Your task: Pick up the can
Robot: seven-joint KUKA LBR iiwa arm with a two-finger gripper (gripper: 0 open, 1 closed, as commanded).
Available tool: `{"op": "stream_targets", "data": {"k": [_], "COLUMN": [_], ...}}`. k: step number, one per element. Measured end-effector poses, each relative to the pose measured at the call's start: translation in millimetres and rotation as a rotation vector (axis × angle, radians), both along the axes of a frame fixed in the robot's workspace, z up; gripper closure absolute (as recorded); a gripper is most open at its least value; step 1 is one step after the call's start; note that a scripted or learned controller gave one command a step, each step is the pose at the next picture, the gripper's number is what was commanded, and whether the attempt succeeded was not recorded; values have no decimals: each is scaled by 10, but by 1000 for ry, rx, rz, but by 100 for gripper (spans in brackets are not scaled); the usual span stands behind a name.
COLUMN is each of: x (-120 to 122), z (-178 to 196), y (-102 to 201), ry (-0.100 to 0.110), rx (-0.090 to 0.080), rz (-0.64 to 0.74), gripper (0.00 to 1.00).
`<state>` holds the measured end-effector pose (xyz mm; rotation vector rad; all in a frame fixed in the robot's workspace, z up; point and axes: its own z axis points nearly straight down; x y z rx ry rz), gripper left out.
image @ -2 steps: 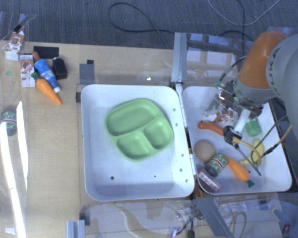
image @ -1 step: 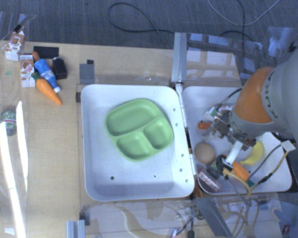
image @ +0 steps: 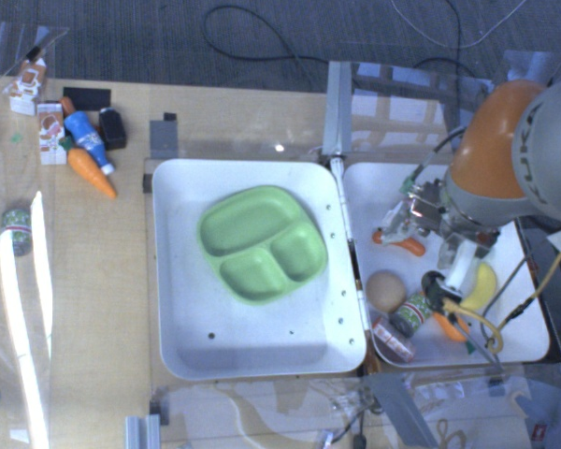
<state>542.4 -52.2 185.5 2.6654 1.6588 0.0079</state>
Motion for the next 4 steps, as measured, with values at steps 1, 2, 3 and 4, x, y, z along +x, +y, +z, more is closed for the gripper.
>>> {"op": "stream_targets", "data": {"k": [1, 2, 3, 4], "x": [-429, -457, -507, -513], "z": [-831, 186, -963, -965], "y": [-505, -531, -584, -750], "ry": [-23, -2, -10, -8], "rx": [-7, -4, -3, -2], "rz": [56, 373, 131, 152], "gripper": [0, 0, 0, 0]}}
